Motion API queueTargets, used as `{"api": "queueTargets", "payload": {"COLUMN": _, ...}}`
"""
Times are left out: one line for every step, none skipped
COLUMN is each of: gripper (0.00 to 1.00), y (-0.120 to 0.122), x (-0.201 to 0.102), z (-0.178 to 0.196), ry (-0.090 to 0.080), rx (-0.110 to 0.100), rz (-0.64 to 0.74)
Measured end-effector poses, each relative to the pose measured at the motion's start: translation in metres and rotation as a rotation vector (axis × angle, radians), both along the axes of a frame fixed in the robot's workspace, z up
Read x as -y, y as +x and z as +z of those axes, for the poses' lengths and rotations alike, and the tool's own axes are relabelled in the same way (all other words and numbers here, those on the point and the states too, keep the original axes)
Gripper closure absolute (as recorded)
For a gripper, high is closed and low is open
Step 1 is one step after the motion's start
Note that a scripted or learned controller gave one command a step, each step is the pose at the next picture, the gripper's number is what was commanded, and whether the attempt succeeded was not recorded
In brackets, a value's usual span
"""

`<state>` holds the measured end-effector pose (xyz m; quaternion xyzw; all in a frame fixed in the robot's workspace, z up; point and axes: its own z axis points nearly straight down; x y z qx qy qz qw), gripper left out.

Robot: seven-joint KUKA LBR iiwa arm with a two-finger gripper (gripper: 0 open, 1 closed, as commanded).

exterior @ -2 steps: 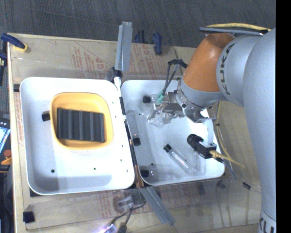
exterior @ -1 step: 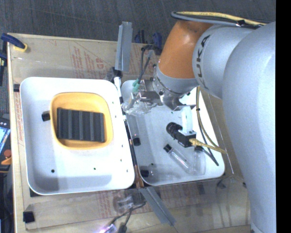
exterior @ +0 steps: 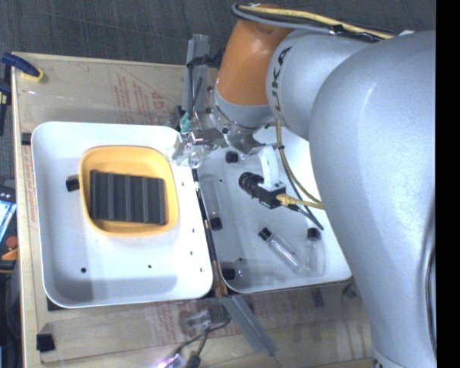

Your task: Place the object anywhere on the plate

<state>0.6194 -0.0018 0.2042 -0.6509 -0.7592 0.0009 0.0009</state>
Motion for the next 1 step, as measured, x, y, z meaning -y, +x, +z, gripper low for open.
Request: {"api": "queueTargets", "payload": {"gripper": 0.00, "y": 0.0001, "x": 0.0000, "z": 0.0002, "ry": 0.000, "rx": 0.000, "rz": 0.000}}
